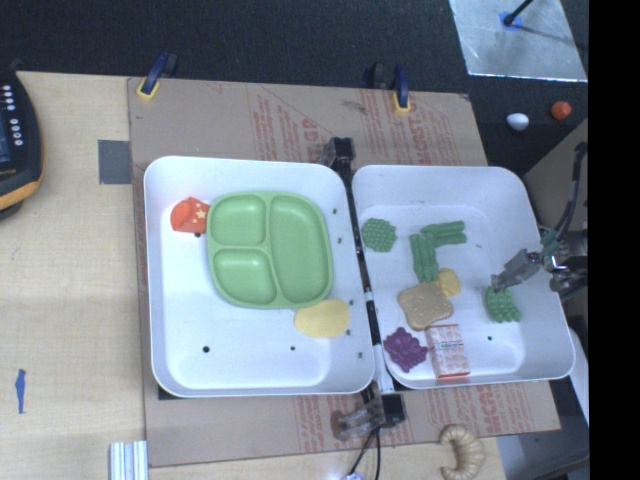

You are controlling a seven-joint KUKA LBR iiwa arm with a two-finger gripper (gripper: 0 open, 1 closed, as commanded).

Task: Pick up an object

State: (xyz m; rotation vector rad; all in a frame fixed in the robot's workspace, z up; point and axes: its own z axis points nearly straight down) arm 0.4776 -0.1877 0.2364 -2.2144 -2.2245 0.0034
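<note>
My gripper [512,272] reaches in from the right edge and hangs low over the right side of the right bin [500,193]. Its tip is just above a small green ridged piece [503,306] and I cannot tell whether they touch. Further left in that bin lie a green L-shaped piece [435,248], a green round piece [378,234], a small yellow piece [449,283], a tan toast slice [425,304], purple grapes [404,347] and a red and white packet [449,352].
The left bin [180,338] holds a green divided plate [270,248], a red piece [189,215] at its upper left and a yellow piece [322,318] below the plate. A pendant [15,148] lies at the far left. A tan curled thing [462,452] sits below the bins.
</note>
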